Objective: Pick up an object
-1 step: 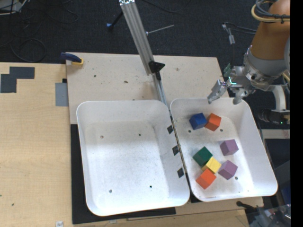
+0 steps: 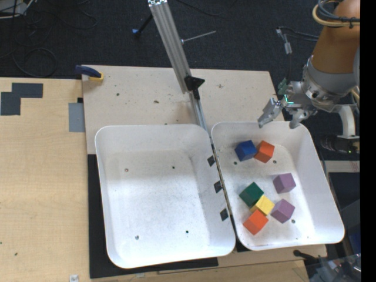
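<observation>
Above the far rim of the right bin (image 2: 317, 157), the gripper (image 2: 282, 117) is seen hanging from the grey and orange arm (image 2: 336, 46), with its two fingers spread apart and nothing held between them. One fingertip (image 2: 265, 117) is seen over the bench just beyond the bin's far edge, the other nearer the bin's far right corner.

Seven blocks are contained in the right bin. Closest to the gripper, a blue cube (image 2: 245, 150) and an orange-red cube (image 2: 265, 151) are placed touching side by side near the far wall. Further toward the near side, a purple cube (image 2: 284, 183) is set alone. A cluster is formed below it: a green cube (image 2: 251, 193), a yellow cube (image 2: 265, 205) pressed against it, an orange cube (image 2: 255, 221) just beside the yellow one, and a second purple cube (image 2: 282, 210) to the yellow one's right.

The left bin (image 2: 117, 157) is set alongside, its inner edge touching the right bin's. A slanted metal rail (image 2: 173, 46) is seen rising from between the bins' far corners.
</observation>
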Robot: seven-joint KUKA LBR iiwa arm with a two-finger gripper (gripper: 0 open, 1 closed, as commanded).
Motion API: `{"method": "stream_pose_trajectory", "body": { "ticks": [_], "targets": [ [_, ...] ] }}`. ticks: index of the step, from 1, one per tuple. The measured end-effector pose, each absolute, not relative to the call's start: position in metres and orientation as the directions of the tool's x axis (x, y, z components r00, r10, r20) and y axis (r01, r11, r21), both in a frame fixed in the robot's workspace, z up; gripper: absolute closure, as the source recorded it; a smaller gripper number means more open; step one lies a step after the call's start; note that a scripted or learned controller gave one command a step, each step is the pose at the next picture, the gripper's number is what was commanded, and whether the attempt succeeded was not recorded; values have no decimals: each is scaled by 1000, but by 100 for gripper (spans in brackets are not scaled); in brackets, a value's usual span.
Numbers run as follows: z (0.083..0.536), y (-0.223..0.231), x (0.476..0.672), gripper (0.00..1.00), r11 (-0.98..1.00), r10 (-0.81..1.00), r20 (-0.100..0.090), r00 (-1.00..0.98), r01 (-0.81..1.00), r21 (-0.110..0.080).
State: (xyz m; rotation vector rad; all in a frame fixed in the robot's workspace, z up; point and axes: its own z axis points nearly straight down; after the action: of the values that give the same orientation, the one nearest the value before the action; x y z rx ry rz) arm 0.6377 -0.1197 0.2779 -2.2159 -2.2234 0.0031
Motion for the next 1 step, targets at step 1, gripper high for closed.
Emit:
{"method": "stream_pose_trajectory", "body": {
  "ticks": [1],
  "targets": [
    [234, -115, 638, 0, 4, 1000, 1, -4, 1000, -8]
  ]
}}
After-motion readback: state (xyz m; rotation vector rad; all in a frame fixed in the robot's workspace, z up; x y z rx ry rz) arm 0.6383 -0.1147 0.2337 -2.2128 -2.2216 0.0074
